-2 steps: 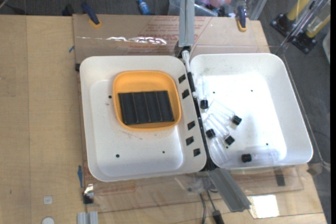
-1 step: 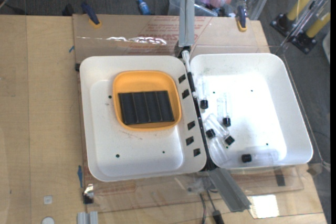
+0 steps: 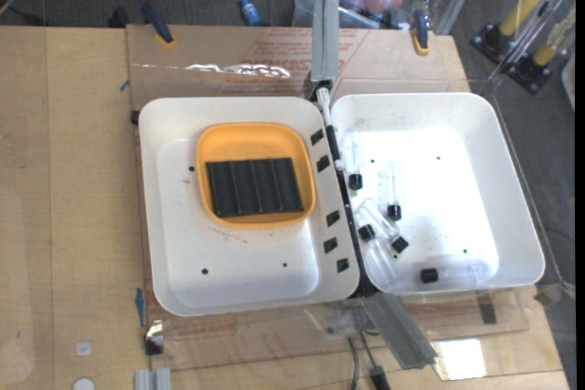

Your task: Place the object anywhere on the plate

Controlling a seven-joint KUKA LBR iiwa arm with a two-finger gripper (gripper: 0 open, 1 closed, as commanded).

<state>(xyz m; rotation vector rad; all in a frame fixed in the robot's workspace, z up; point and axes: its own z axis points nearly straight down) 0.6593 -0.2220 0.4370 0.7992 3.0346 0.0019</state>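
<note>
Bench point(image 3: 55, 196): bare tan board at the far left, bearing both bins.
Left bin point(image 3: 151, 196): white and shallow, with the plate sitting in its upper middle.
Orange plate point(image 3: 212, 146): square with rounded corners, flat on the bin floor, its rim clear on all sides.
Dark ridged block point(image 3: 254, 187): lay flat inside the plate, covering most of its floor, with its lower edge close to the plate's near rim.
Long axis: ran left to right across the view, tipped only slightly, with the ridges crossing it.
Task standing: judged from how things lay, the block was already resting on the plate.
Right bin point(image 3: 512, 196): held a few small clear pieces with black ends point(image 3: 393, 215), scattered near its left and lower parts.
Key relation: any reach would have come in from the view's right, so the block lay leftward beyond the divider between the bins, presenting its short end to that side.
Jaws: whether apart or together could not be told.
</note>
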